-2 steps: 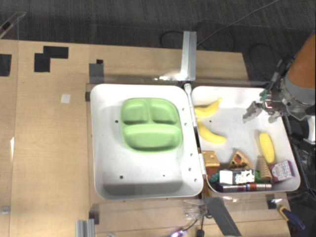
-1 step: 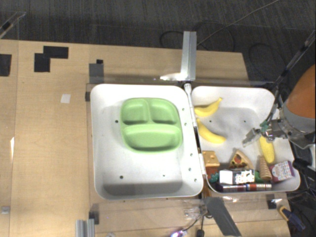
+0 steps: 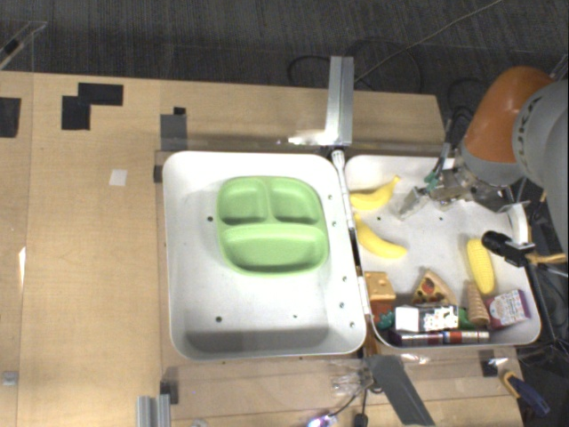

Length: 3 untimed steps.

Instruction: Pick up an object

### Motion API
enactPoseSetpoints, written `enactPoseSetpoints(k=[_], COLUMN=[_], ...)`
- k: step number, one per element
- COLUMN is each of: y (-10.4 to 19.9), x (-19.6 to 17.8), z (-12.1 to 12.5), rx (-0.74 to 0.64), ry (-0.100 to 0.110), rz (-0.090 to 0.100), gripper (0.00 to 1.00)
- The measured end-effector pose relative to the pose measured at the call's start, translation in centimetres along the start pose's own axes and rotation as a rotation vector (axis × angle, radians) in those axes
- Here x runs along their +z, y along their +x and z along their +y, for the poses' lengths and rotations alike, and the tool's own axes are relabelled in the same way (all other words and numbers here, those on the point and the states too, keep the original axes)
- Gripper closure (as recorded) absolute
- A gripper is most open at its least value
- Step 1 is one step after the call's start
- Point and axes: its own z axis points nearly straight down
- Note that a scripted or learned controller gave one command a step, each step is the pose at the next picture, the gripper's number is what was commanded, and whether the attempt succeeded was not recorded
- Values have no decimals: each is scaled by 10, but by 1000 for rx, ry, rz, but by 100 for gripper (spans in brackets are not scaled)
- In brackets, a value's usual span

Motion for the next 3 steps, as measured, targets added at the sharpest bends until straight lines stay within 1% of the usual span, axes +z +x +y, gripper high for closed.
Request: enactPoseSetpoints(k=[1, 2, 3], y=[6, 79, 33], x=[0, -4, 1], z=[7, -63, 39], rx=[158, 45, -137], ry=[2, -3, 10], rz=[0, 2, 6], gripper=[0, 0, 0])
